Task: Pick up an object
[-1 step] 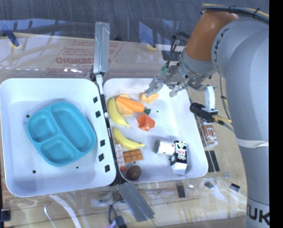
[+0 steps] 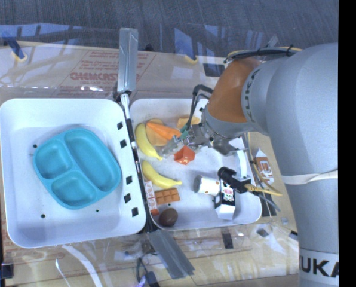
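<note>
My gripper reaches into the right bin from the right, under the arm's orange band. It hangs just above a small red-orange block and beside an orange carrot. One yellow banana lies left of the gripper and another banana sits below it. The wrist hides how the gripper stands against the block, and nothing is visibly held.
The right bin also holds a white cup on its side, a black-and-white carton, a brown bar, a dark brown ball and a yellow piece. A blue divided plate lies in the left bin.
</note>
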`<act>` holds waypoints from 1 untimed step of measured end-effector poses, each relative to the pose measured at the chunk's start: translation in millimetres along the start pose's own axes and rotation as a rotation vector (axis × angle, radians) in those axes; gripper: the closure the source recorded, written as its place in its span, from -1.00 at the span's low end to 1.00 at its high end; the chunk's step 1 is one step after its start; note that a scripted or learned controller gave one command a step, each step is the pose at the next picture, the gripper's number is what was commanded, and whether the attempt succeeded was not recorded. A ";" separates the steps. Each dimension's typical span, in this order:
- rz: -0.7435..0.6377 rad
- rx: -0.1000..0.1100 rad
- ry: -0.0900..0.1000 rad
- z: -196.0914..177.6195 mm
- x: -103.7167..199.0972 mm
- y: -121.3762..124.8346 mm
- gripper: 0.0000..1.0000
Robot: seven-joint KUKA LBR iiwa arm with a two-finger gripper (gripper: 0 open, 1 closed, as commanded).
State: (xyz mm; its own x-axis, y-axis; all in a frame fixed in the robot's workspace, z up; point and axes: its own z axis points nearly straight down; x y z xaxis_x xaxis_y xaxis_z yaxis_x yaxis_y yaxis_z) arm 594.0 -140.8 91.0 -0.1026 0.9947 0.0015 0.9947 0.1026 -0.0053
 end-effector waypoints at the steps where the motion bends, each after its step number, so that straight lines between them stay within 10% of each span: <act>1: -0.002 -0.001 -0.001 -11.2 -0.4 0.9 1.00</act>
State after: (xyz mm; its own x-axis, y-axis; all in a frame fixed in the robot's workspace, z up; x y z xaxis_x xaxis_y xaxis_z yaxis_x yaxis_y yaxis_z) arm 595.0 -141.1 102.2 -0.1050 0.9945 0.0008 0.9945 0.1050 -0.0041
